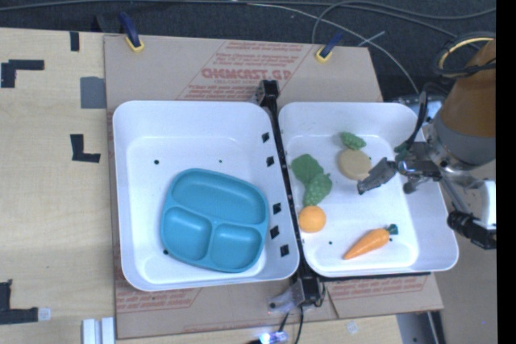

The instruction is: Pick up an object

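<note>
1. Far left, the wooden surface [48,197] shows only black tape marks, nothing to pick.
2. In the left bin [137,121] a blue divided tray [214,220] lies flat towards 6 o'clock; broad and low, I judge it a poor first choice.
3. Across the black divider [278,173], the right bin [431,254] holds the likely targets: green leafy pieces [312,177] at the bin's 9 o'clock, a small orange ball [311,218] just below them, and a carrot [368,243] at 6 o'clock.
4. A beige rounded piece [353,164] sits near the bin's middle, with a small green bit [351,141] just beside it at 12 o'clock.
5. The pincer [383,173] hangs at 3 o'clock of the beige piece, one dark finger just beside it; wide or narrow, I cannot tell, and nothing shows held.
6. Judgement: the beige piece is the nearest candidate. Centre over it, come straight down, close across its short width.
7. Watch the green bit and the leafy pieces close by; a skewed descent could nudge them or roll the piece away.
8. Far right, the bin wall stands near the arm [472,113], leaving little room to swing.
</note>
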`<state>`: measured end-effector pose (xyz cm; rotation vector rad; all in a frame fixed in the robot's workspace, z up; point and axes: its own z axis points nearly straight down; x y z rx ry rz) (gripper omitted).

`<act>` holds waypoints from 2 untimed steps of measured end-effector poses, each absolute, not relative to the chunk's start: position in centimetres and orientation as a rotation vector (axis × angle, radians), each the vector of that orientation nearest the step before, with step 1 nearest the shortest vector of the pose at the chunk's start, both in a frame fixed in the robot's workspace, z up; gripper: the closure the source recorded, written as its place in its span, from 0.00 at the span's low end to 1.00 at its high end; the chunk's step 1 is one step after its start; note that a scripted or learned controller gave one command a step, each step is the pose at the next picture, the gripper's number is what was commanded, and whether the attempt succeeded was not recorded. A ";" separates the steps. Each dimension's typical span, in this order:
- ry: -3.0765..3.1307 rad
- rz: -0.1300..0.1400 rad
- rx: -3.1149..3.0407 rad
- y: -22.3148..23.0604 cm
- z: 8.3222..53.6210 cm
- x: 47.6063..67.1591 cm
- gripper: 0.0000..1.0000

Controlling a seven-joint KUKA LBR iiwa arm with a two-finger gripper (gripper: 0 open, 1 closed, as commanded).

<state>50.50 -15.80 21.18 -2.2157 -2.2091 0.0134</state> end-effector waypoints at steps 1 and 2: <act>-2.222 0.002 -2.219 -15.7 21.9 50.8 0.00; -2.220 0.004 -2.220 -16.2 17.4 50.3 0.00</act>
